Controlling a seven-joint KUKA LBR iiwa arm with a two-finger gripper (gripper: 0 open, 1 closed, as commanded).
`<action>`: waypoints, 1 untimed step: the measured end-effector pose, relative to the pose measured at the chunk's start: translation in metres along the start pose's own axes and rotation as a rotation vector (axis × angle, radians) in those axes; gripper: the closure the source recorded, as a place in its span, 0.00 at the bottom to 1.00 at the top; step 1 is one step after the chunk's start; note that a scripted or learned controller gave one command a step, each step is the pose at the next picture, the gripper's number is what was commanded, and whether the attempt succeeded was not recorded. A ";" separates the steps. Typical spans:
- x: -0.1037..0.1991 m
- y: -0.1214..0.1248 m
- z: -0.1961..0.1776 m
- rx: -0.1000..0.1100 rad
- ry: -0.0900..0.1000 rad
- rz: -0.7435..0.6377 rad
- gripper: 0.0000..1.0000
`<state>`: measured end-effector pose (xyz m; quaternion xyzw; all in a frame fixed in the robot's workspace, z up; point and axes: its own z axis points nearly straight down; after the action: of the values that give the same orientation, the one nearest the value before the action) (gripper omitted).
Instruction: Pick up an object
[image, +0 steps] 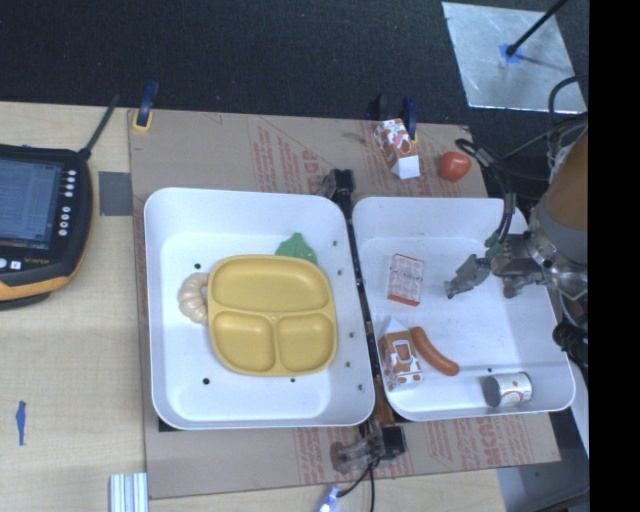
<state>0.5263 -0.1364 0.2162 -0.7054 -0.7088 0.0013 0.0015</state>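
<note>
In the right white bin (520, 215) lie several things I could pick: a small flat red-and-white packet (405, 278) near the middle, an orange-red sausage (434, 351) just beside a red-and-white printed carton (401, 363) by the left wall, and a silver can (507, 389) on its side in the near corner. My gripper (487, 273) hangs over the bin's right half, fingers spread and clasping nothing, apart from the packet. The left white bin (170, 300) carries a yellow three-compartment plastic tray (271, 314), with a green piece (296, 247) and a beige lump (192, 296) at its edges.
</note>
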 end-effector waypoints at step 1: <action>0.029 0.052 0.094 0.002 -0.001 -0.001 0.00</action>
<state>0.5782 -0.1072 0.1216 -0.7049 -0.7093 0.0024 0.0018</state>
